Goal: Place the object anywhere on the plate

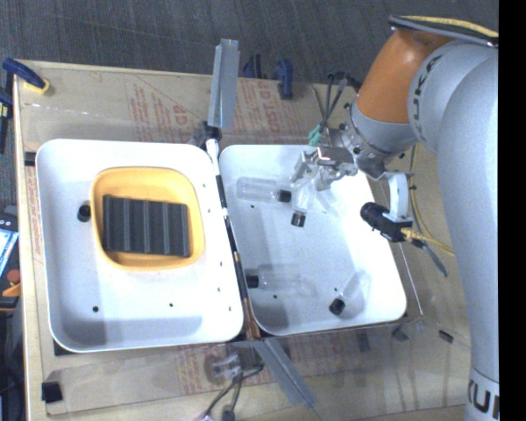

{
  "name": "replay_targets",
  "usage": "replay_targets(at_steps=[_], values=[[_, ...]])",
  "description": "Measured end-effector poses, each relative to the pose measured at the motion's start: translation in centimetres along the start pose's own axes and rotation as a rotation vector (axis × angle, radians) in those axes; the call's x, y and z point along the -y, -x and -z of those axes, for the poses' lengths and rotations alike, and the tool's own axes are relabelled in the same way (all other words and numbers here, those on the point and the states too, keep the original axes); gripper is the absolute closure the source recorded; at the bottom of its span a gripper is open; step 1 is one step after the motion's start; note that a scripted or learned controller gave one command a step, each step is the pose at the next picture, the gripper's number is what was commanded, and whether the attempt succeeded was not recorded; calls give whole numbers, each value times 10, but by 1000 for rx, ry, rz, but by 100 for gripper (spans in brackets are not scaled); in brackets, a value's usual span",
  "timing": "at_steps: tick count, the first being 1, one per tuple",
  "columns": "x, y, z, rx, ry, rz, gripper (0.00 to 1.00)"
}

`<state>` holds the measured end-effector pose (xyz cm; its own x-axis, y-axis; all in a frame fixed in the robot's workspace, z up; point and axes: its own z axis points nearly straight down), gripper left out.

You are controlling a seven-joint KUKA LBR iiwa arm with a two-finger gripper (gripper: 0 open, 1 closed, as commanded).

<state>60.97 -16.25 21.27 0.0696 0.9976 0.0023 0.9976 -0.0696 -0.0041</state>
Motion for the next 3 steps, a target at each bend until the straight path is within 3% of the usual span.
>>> replay_targets(at_steps=[2, 3], values=[[-40, -103, -21, 2, 1, 374, 100], [-12, -140, -20, 3, -1, 640, 100]])
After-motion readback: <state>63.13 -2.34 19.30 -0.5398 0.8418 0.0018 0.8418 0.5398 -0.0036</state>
